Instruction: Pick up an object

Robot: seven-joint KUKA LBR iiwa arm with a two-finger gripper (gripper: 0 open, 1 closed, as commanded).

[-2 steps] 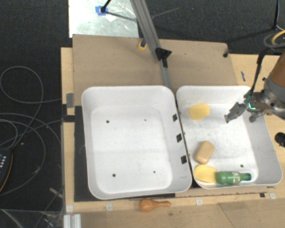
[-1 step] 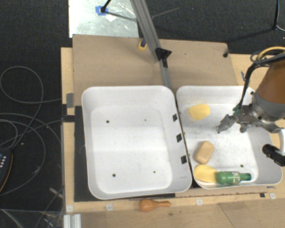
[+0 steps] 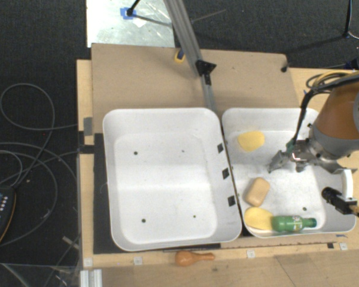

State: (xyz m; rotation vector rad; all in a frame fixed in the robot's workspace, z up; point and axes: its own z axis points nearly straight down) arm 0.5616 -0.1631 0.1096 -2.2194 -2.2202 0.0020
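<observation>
Arm: the grey KUKA arm with an orange band (image 3: 341, 115) reaches in from the right side and stands over the right bin.
Gripper: the two-finger metal gripper (image 3: 287, 160) hangs over the middle of the right shallow white plastic bin (image 3: 287, 117). Its fingers are spread apart, and between them I see only the white bin floor. It holds nothing.
Pale yellow flat piece: a pale yellow rounded object (image 3: 251, 140) lies in the upper left part of the right bin, near the gripper but apart from it.
Tan block: a tan rounded block like a soft sponge (image 3: 256, 191) lies below the gripper, near the left wall of the right bin, tilted.
Yellow round piece: a yellow rounded object (image 3: 258, 218) lies in the lower left corner of the right bin, just below the tan block.
Green bottle: a small green plastic bottle (image 3: 293, 223) lies on its side along the bottom wall of the right bin, touching the yellow round piece.
Left bin: the left shallow white plastic bin (image 3: 161, 124) stands just beside the right one.
Bench: the light brown wooden bench (image 3: 239, 70) bears both bins; an orange-brown pear-shaped object (image 3: 193, 257) lies on its front edge, outside the bins.
</observation>
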